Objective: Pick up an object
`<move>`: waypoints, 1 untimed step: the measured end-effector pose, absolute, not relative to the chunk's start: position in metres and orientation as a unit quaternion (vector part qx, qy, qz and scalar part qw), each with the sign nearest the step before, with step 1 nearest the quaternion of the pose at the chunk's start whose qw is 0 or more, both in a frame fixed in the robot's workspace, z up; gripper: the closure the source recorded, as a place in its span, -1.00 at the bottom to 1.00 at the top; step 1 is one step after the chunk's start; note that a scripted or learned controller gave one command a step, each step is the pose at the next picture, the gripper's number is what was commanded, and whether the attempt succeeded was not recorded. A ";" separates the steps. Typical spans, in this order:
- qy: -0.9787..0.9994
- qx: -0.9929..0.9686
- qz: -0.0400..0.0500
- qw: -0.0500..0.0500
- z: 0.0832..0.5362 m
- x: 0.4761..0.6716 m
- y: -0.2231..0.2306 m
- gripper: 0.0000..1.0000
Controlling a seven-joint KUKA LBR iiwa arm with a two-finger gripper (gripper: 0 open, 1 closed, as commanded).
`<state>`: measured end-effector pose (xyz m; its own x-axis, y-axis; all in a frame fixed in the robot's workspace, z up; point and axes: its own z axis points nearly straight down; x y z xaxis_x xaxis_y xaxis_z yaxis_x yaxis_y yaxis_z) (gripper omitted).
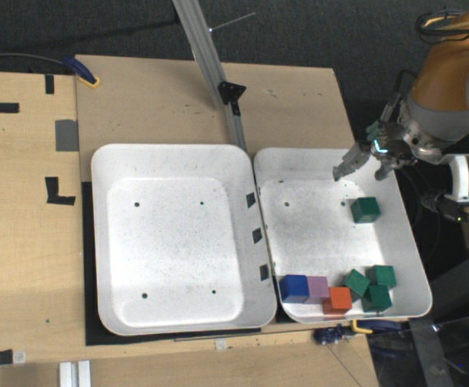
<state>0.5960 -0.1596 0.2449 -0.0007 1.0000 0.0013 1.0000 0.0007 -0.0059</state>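
My gripper (365, 166) hangs over the far right part of the right bin (315, 216), its two fingers spread apart with nothing between them. A lone green cube (366, 210) lies just below and in front of it, apart from the fingers. Along the bin's near edge sit a blue cube (294, 287), a pale purple cube (317, 287), an orange cube (339, 298) and three more green cubes (371, 287) bunched together.
The left bin (174, 236) stands beside the right one, their rims touching. A slanted metal pole (206, 47) with a black clamp runs down to the gap between the bins at the back. Black tape marks lie on the bench at left.
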 end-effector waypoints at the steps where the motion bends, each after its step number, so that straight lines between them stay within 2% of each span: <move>1: -0.708 -0.706 0.000 0.000 0.248 0.597 -0.159 -1.00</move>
